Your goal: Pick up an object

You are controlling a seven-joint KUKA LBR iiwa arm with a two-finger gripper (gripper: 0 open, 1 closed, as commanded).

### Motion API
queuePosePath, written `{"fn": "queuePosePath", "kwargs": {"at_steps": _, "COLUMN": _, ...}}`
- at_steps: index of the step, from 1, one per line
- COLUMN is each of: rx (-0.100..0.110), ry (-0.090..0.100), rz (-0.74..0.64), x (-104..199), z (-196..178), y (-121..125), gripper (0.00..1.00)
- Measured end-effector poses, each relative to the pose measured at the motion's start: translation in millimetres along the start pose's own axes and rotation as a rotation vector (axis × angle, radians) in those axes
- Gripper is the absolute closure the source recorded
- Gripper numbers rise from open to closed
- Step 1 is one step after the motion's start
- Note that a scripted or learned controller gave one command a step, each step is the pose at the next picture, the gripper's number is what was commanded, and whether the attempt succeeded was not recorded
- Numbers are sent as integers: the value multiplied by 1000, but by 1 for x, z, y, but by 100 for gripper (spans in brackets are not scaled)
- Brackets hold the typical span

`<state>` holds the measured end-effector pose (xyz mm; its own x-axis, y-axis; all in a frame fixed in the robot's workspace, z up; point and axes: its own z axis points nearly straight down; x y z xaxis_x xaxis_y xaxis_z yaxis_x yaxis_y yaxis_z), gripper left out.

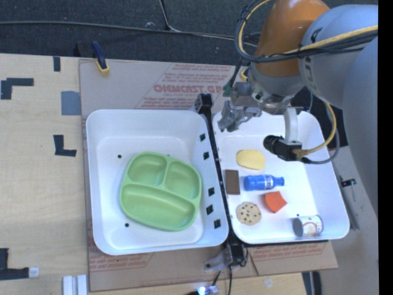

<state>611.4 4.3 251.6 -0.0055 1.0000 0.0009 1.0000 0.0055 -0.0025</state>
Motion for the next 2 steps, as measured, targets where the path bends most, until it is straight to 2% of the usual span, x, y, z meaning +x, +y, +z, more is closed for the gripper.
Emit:
{"fn": "queuePosePath", "kwargs": {"at_steps": 1, "rx": 0, "ry": 0, "rz": 0, "x": 54, "z": 6, "y": -11, "gripper": 100}}
{"fn": "queuePosePath", "kwargs": {"at_steps": 2, "rx": 3, "ry": -1, "rz": 1, "x": 91, "z": 23, "y": -41, "gripper": 100}}
